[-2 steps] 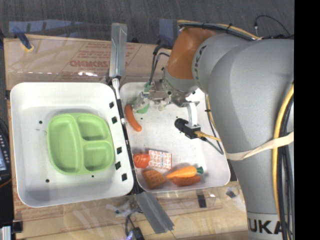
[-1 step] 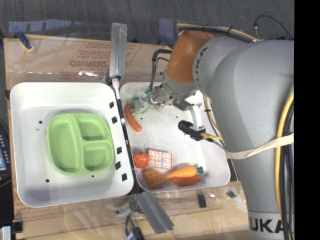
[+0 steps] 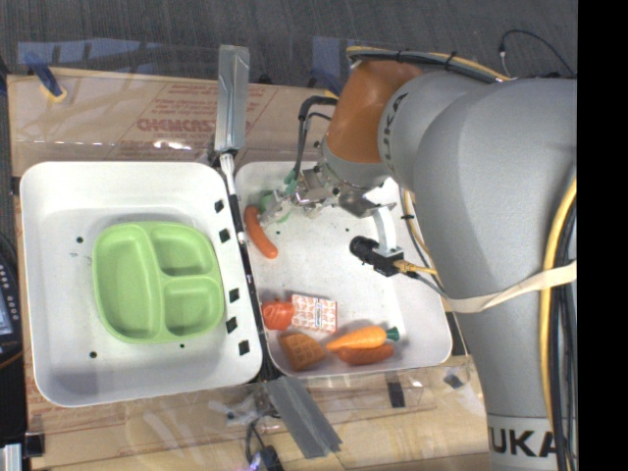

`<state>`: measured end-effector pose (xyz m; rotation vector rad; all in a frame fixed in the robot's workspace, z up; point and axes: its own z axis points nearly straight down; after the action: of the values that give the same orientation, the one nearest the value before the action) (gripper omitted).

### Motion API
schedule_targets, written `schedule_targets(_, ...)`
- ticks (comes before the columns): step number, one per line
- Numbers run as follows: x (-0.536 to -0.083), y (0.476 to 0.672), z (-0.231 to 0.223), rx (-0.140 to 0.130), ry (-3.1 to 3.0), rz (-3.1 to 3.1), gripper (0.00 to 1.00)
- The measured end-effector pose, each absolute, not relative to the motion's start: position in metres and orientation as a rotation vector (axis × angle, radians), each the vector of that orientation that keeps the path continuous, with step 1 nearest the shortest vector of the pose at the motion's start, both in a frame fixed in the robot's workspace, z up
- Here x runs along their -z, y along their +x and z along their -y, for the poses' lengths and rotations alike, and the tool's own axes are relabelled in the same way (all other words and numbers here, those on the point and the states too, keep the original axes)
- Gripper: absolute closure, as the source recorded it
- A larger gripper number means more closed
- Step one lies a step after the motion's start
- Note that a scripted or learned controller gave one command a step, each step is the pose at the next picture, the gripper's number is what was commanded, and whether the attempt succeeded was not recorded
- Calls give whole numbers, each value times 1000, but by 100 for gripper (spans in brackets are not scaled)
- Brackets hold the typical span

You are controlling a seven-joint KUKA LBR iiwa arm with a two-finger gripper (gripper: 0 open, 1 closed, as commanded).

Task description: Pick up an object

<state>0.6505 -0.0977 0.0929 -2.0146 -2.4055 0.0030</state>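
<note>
The bench [image 3: 128,106], covered with a clear sheet over brown board, carries two shallow white bins side by side. The left bin [image 3: 49,292] and the right bin [image 3: 432,322] touch along a middle seam, where a grey bar [image 3: 232,96] runs to the far edge.

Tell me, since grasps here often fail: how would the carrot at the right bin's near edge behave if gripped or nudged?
The carrot looks like a smooth, tapered toy, so fingers may slip toward its thin end. Its rounded body would probably roll if nudged. It lies against a brown piece, which could shift with it.
</note>
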Motion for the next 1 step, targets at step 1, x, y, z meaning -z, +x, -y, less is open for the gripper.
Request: schedule_targets(1, -140, 657, 126, -3, -2166, 2275, 0)
